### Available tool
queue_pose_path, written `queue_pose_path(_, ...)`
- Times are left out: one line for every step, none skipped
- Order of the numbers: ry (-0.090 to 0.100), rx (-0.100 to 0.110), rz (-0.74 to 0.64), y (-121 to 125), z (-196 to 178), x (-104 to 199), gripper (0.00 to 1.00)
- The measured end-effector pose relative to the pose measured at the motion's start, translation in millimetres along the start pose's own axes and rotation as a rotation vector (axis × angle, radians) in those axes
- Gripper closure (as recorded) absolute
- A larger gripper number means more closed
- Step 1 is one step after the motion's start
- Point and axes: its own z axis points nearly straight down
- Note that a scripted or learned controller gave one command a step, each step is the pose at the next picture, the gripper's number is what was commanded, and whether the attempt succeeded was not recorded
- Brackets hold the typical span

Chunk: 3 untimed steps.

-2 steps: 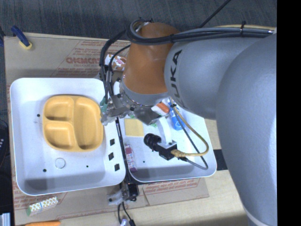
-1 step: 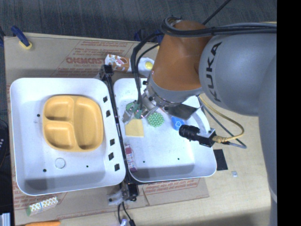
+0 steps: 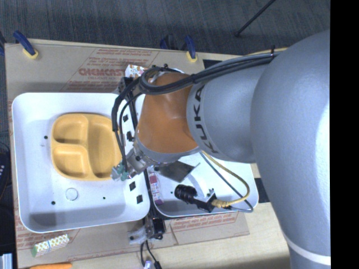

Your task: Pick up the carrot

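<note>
Most of the right bin [image 3: 247,198] is covered by the big grey arm [image 3: 263,111], which is stretched in from the right, probably to work low inside it. The left bin [image 3: 25,150] is taken up by a yellow divided tray [image 3: 84,144], apparently just parked there. The gripper [image 3: 124,171] is seen down near the bins' shared edge, but whether anything is grabbed can't be told. No carrot can be made out; it's likely hidden under the arm.
</note>
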Motion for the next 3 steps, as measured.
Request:
queue_pose_path(-0.003,-0.004,-0.019,-9.2,-113.7,-15.0,1.00)
queue_pose_path(-0.001,-0.002,0.116,-39.0,-76.3,-58.8,1.00)
queue_pose_path(0.000,-0.001,0.067,6.5,80.3,8.9,1.00)
